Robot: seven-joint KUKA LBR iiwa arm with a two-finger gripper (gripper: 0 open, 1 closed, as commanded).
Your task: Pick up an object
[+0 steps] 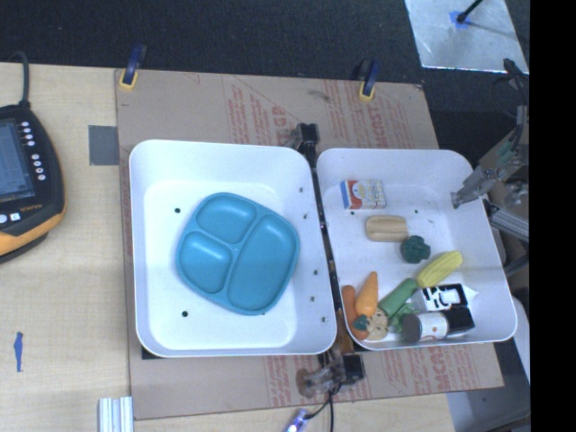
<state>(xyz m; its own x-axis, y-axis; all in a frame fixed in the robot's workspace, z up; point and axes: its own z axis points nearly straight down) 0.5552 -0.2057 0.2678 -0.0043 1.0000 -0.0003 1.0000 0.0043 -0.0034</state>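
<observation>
The right bin (pixel 396 165) holds several small items: a white carton with red and blue print (pixel 363 194), a tan bread roll (pixel 386 229), a dark green broccoli piece (pixel 415 249), a yellow corn cob (pixel 439 267), a green cucumber (pixel 397 298), an orange carrot (pixel 366 295), a black-and-white box (pixel 450 297) and a small bottle lying on its side (pixel 430 327). My gripper (pixel 468 192) hangs at the right bin's far right rim, apart from every item; the broccoli and roll are nearest, to its left. Nothing shows in it.
A blue divided plate (pixel 238 252) lies in the left bin (pixel 153 165). A black and orange teach pendant (pixel 22 183) rests on the bench at far left. Two clamps (pixel 132 66) hold the cardboard underlay at the back.
</observation>
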